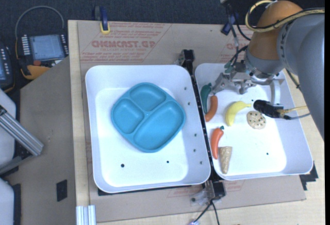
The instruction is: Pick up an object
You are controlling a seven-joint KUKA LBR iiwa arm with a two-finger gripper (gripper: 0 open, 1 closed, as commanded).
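Over the right bin's far end: gripper above toy food

Nearest the camera in the right bin (268,159), a beige cone (225,159) lies close to the left wall, just beside the lower tip of the near carrot (216,142), which stretches away from it. Farther in, a round speckled cookie (256,120) sits mid-bin, with the banana (234,111) just beside it on the left. Along the left wall lie the far carrot (211,107) and, past it, a green vegetable (205,93). Beyond the banana, the gripper (236,84) hangs over the bin's far end on the grey arm (304,49); whether it is spread or closed cannot be told from this angle. Alongside, the left bin (139,167) holds a blue divided plate (148,116) near its middle.
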